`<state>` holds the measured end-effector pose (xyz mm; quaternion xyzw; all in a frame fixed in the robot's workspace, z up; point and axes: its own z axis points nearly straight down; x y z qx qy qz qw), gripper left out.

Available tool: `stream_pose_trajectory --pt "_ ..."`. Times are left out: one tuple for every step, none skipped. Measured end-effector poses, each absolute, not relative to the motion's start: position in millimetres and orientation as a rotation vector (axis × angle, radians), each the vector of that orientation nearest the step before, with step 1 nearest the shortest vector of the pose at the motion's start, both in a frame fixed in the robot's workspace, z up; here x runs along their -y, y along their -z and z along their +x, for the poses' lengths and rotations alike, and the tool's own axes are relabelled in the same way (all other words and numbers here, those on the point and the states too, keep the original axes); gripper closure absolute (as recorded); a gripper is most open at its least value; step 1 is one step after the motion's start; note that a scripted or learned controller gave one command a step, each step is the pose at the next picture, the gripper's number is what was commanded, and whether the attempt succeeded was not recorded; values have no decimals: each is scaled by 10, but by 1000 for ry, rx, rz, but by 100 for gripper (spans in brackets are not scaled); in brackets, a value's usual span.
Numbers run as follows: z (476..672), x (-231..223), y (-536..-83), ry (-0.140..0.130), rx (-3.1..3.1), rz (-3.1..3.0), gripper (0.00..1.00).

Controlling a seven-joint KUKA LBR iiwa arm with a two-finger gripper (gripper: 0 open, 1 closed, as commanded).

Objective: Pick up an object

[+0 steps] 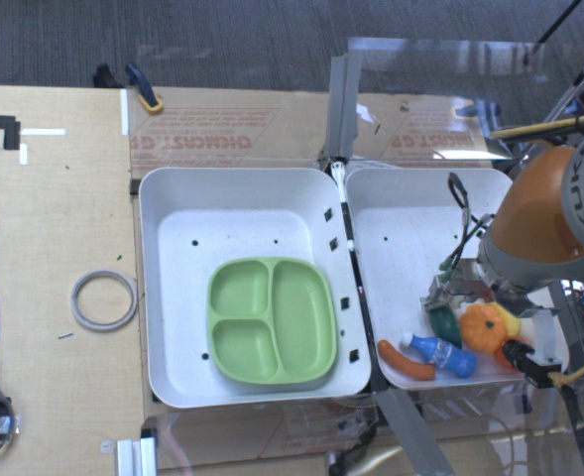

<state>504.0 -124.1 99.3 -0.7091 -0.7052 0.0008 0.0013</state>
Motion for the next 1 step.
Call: stream_pose_trajectory --pt "5218 313 -1912 -2 2222 -2221 100"
